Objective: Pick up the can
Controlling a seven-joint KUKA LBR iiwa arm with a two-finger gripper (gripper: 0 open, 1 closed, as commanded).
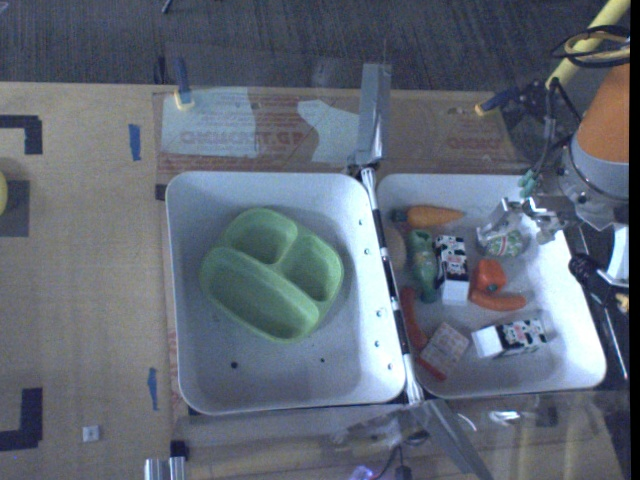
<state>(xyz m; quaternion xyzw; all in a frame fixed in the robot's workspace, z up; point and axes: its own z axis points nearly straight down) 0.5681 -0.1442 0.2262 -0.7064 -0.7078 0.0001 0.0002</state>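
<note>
The gripper point(528, 211) hangs low over the upper right part of the right bin point(580, 363), its metal fingers bright and hard to separate; whether they are spread or closed cannot be told. Directly beneath and left of them lies the can point(503, 238), a crumpled-looking, shiny silver-green cylinder tipped on its side, touching or nearly touching the fingertips. Just below it sits an orange-red pepper-shaped toy point(492, 285). Further left lie a smooth orange carrot point(432, 215), a dark green bottle-like piece point(423, 264), and a small black-and-white patterned carton point(452, 264). Another such carton point(512, 336) rests near the bin's lower edge. The left bin point(200, 368) holds a glossy green compartment tray point(272, 273) with rounded corners.
</note>
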